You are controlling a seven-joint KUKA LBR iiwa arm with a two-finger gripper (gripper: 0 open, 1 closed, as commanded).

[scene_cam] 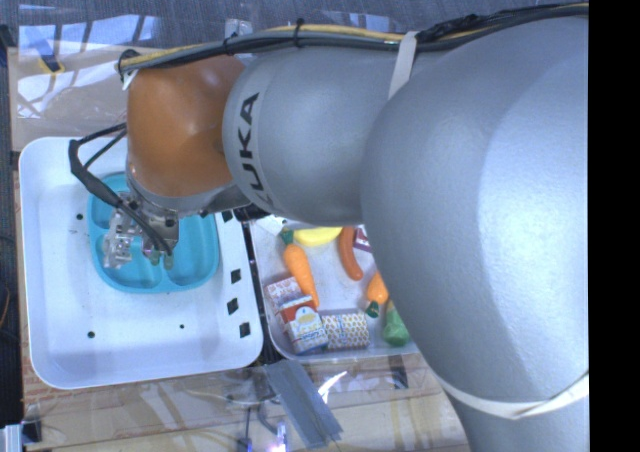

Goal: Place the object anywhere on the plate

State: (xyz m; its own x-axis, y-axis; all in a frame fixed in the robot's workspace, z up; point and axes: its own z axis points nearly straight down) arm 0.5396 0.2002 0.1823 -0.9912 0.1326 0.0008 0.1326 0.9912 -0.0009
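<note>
A blue plate [196, 262] lies in the left white bin [60, 270], partly under the arm's orange wrist band. My gripper [135, 242] hangs right over the plate's left half, its metal fingers pointing down at the plate. I see no object between them from this angle. The right bin [300, 348] holds the toy food: a carrot [299, 273], a yellow piece [318, 236], an orange-red sausage shape [350, 254], a second small carrot [376, 292] and a green piece [394, 326].
Two small boxes [288, 292] and a patterned packet [345, 329] lie at the right bin's front. The big grey arm covers most of the right bin and the bench behind. A grey bracket [300, 402] sits in front of the bins.
</note>
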